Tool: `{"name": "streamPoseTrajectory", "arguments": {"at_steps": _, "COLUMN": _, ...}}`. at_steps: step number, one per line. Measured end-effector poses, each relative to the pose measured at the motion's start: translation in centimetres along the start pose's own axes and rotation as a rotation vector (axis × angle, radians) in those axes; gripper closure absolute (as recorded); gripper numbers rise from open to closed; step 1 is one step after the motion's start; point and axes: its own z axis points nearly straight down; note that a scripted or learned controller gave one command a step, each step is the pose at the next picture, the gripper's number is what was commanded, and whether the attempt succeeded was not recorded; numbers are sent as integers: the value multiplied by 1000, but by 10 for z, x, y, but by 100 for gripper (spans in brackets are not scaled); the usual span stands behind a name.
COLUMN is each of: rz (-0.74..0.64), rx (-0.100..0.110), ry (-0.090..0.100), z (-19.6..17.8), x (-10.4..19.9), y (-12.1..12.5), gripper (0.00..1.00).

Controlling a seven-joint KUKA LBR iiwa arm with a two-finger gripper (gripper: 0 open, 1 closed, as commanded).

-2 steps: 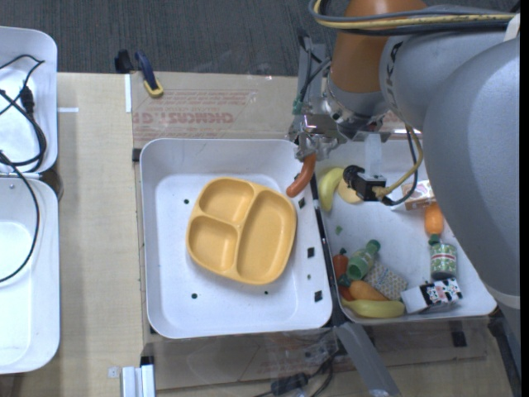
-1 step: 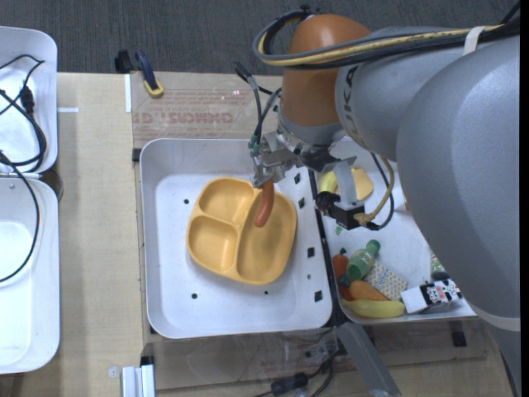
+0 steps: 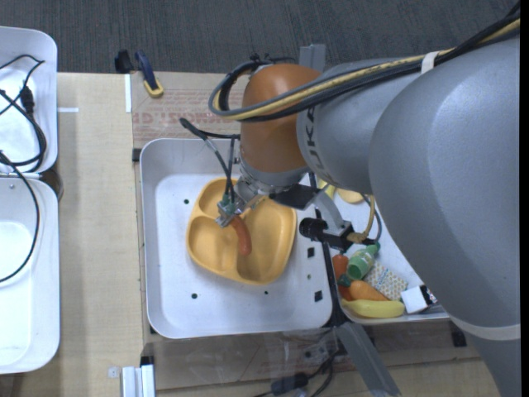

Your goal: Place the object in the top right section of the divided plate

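One grey arm nearest, orange band above wrist. One gripper over one yellow divided plate; fingers narrow, gripping one red sausage end. Two white bins: left, right holding toy food. Wooden bench, dark carpet.
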Motion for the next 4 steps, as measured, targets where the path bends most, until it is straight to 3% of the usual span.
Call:
{"name": "streamPoseTrajectory", "arguments": {"at_steps": 1, "rz": 44, "rx": 0, "ry": 0, "z": -33, "x": 15, "y": 17, "gripper": 100}}
{"name": "streamPoseTrajectory", "arguments": {"at_steps": 2, "rz": 120, "rx": 0, "ry": -1, "z": -32, "x": -3, "y": 39, "gripper": 100}}
{"name": "streamPoseTrajectory", "arguments": {"at_steps": 3, "rz": 121, "rx": 0, "ry": -1, "z": -32, "x": -3, "y": 39, "gripper": 0}}
{"name": "streamPoseTrajectory", "arguments": {"at_steps": 4, "rz": -85, "rx": -17, "ry": -9, "z": 22, "x": 5, "y": 20, "gripper": 0}}
